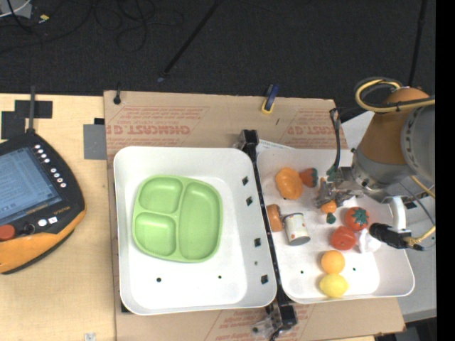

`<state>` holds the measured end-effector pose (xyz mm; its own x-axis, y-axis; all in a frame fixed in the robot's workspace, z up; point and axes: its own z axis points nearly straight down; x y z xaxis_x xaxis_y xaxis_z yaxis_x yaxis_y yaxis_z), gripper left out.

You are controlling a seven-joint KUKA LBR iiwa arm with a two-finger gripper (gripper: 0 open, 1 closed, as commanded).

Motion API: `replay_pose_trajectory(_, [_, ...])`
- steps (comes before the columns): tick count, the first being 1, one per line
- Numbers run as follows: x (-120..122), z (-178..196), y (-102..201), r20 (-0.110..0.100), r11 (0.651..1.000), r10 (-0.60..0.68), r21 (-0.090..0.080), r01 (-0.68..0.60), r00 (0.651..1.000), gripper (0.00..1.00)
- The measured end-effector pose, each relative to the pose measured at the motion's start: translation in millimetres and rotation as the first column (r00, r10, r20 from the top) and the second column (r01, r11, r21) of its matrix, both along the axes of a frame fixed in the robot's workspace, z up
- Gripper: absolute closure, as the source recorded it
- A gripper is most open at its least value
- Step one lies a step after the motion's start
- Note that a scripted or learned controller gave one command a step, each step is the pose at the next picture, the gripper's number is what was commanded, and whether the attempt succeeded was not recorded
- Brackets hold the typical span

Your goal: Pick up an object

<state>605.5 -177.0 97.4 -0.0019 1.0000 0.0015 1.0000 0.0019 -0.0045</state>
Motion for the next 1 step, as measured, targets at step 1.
replay_pose_trajectory(1, [1.3,42.3,-5.1,0.005,1.0,-0.004,-0.002,0.004,1.0,1.0])
